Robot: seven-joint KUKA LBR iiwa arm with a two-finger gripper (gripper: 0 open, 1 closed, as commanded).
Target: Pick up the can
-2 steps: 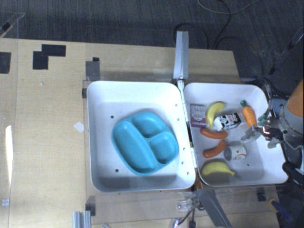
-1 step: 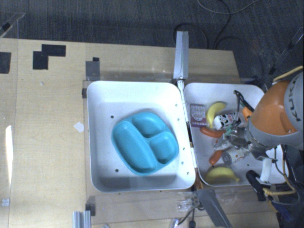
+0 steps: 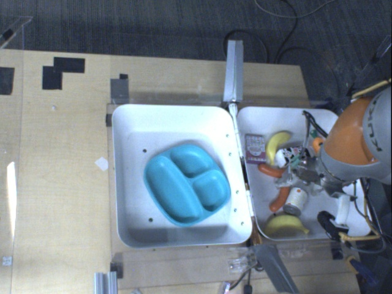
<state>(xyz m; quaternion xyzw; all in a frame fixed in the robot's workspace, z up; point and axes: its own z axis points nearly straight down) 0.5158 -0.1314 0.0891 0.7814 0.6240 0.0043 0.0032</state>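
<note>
Lying on its side in the right bin (image 3: 260,127), the can (image 3: 295,201) sits low in the cluttered pile, its pale body tilted with the darker end pointing down toward a banana (image 3: 285,225) at the bin's near wall. A red-orange sausage-shaped toy (image 3: 279,199) rests against the can's left flank, and a second one (image 3: 271,170) lies just above it. Farther up are another banana (image 3: 276,146), a small dark-red packet (image 3: 255,144) against the divider, and a small white object (image 3: 282,158) too blurred to name.

The gripper (image 3: 301,175) hangs just above the can, among the items, at the end of the grey arm with its orange band (image 3: 346,136) reaching in from the right. Its tip is a tangle of dark metal and wires from this angle, so whether it is released or clenched cannot be told, and nothing shows the can caught in it.

As a judgement, the task is at the approach or descent stage: the arm is over the right area, but the can rests on the bin floor, not yet lifted. What remains is closing on the can cleanly, without snagging the sausage beside it, and raising it clear.

The left bin (image 3: 128,164) holds a blue three-compartment plate (image 3: 187,182), well apart from the action.
</note>
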